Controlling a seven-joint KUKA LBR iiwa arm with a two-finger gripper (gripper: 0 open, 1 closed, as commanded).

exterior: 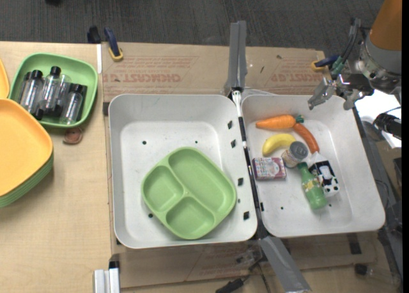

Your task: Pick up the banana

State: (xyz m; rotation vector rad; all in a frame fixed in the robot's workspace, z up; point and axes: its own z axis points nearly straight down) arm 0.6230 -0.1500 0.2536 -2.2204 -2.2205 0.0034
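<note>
Camera view: the banana [278,143] is seen in the right bin [358,218], below the carrot [277,121], long axis sloping up-right. The gripper [335,94] is poised up-right of it, fingers spread, nothing grasped.

Green tray [188,193] L bin; carrots [276,121], bottle [314,192] R.

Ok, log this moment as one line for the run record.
gripper: above right bin's back rim, holding nothing | banana: on bin floor, under the carrot, beside the can | pick: not yet done
</note>
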